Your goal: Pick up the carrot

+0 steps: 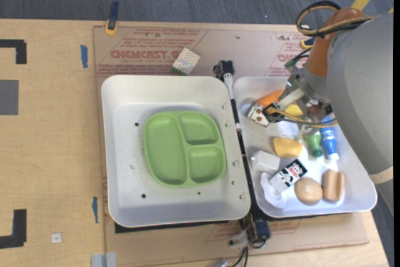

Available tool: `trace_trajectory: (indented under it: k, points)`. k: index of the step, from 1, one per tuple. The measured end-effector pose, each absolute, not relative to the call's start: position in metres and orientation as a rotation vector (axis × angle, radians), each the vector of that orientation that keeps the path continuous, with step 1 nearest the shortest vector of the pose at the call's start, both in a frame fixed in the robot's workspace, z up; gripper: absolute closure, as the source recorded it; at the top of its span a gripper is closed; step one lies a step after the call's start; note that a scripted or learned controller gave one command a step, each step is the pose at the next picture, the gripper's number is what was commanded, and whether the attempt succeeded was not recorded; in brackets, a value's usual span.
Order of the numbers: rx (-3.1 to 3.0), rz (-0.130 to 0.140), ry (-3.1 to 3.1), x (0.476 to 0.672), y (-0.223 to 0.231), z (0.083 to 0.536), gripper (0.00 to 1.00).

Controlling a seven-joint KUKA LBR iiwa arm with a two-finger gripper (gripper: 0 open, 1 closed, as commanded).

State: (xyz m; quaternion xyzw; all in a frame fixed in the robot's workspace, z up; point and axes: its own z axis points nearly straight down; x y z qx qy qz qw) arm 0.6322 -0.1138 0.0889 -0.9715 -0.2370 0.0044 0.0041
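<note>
The carrot (270, 98) is a small orange piece lying near the back left of the right bin (359, 197). My gripper (289, 101) is low over the bin, right beside the carrot's right end and seemingly touching it. The arm's grey body covers the bin's right side and hides whatever lies under it.
Around the gripper lie a yellow piece (294, 110) and a white card (258, 114). Further forward are a yellow block (287, 147), a blue bottle (329, 144), a black-and-white carton (292, 172) and two tan items (307, 191). The left bin (119, 134) holds a green divided plate (184, 148). A patterned cube (186, 61) sits behind it.
</note>
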Motion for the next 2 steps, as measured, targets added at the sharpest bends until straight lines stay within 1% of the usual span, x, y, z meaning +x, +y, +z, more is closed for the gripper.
trace_trajectory:
  k: [1, 2]
  points:
    - [-3.079, 0.091, -0.41, 0.648, -0.114, 0.09, 0.0]
    - [-3.095, -0.003, -0.522, 0.564, -0.104, 0.09, 0.0]
